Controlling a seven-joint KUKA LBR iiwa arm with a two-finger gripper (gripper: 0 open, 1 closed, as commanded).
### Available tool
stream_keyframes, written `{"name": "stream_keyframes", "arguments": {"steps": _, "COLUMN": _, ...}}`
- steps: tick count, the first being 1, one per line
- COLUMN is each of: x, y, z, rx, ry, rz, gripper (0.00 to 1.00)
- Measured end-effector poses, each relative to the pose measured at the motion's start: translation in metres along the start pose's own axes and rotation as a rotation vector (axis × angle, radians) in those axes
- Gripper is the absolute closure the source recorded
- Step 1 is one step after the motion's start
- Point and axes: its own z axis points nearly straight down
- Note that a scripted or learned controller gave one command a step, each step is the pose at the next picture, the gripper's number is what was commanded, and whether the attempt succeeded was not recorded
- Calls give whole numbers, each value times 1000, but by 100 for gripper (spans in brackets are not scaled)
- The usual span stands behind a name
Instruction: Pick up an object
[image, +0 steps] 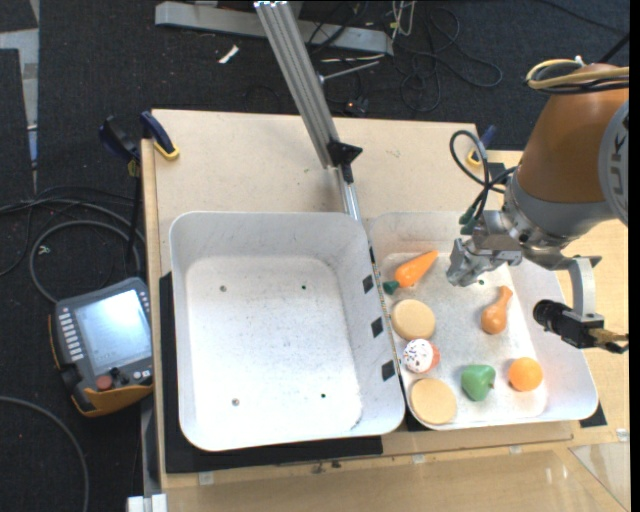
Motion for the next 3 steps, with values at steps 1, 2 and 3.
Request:
{"name": "stream_keyframes", "arguments": {"steps": 1, "x": 53, "y": 11, "z": -1, "rx": -3, "ry": 0, "rz": 0, "gripper": 100}}
{"name": "stream_keyframes", "arguments": {"steps": 2, "x": 101, "y": 13, "z": 17, "rx": 1, "ry": -1, "rz": 1, "gripper": 100}}
{"name": "stream_keyframes", "arguments": {"steps": 3, "x": 152, "y": 8, "z": 30, "rx": 2, "ry": 0, "rz": 0, "gripper": 100}}
